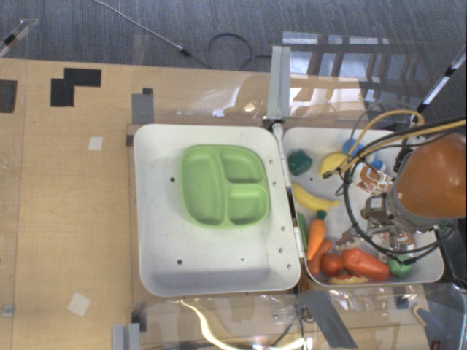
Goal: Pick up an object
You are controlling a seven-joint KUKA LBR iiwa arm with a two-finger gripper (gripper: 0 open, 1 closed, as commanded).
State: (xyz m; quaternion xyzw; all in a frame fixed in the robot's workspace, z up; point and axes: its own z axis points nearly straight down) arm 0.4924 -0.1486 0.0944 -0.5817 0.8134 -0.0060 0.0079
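You see a pale wood bench (66, 217) with black squares. White left bin (157, 268): light green divided plate (222, 184). White right bin (430, 268): yellow banana (314, 199), orange carrot (316, 235), red tomato (332, 263), dark green toy (299, 162). Arm band (434, 181): orange.

L bin (157, 268): green divided plate (222, 185) | bench (66, 195): black squares (73, 84) | floor: cable (131, 22)

Left bin (157, 268): green divided plate (222, 184) at centre, open floor along all four walls. Right bin (432, 270): crowded; carrots (316, 238), tomato (332, 263), bananas (314, 199) packed by left wall and front edge. Arm (434, 181) and cables (372, 152) block right half.
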